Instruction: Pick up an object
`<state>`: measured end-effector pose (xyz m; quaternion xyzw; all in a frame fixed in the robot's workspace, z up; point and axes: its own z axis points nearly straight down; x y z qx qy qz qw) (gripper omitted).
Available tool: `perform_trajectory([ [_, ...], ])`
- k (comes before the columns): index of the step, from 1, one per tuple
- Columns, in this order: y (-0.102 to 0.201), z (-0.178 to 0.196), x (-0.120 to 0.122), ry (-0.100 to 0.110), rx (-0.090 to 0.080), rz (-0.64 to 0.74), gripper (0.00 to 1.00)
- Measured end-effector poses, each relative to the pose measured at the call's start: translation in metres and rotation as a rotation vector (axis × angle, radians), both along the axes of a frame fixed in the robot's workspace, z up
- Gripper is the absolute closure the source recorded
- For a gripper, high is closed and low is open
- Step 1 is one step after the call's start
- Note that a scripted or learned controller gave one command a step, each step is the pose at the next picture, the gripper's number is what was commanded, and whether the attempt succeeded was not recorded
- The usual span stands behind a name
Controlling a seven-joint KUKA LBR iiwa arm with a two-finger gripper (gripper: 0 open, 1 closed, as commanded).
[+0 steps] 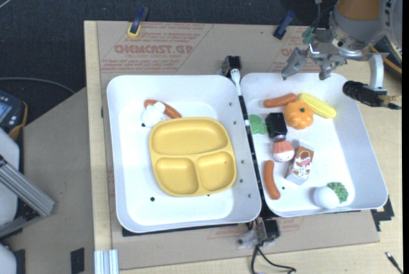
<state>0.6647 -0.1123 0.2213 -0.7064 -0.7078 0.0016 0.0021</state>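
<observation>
Nearest the camera in the right bin [374, 167] lies a white ball with a green top [329, 195], close to the front rim. Just behind it a small carton [300, 165] stands tilted, touching a round pink-and-white piece [283, 151], and a sausage [271, 178] lies lengthwise near the bin's left wall. Further back sit a black block [276, 125], a green piece [257, 124] against the wall, an orange pumpkin [298, 115], a yellow corn cob [317, 105] touching it, and a second sausage [280, 101].

In the left bin [121, 138] a yellow divided plate [192, 155] fills the middle; behind it a white lump [153, 115] lies against a carrot [167, 109].

Farthest back, the gripper [307, 65] hangs over the right bin's far rim, fingers spread apart and holding nothing.

No object is singled out, so the choice is open. These look like light plastic toy foods, stiff and smooth, so likely a little slippery. The pumpkin is probably the best target: it lies near the gripper, is round and bulky, and should be taken across its widest part from above. The cob touching it may be nudged by a finger. The far sausage lies clear, but it is low and thin and may roll; grip it across its middle.
</observation>
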Motion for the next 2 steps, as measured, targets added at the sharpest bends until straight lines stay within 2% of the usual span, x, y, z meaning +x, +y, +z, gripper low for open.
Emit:
perform_trajectory([
  [1,0.005,-0.062,0.004,0.000,0.000,0.001,0.00],
  [2,0.006,-0.107,0.009,0.001,0.000,0.000,0.00],
])
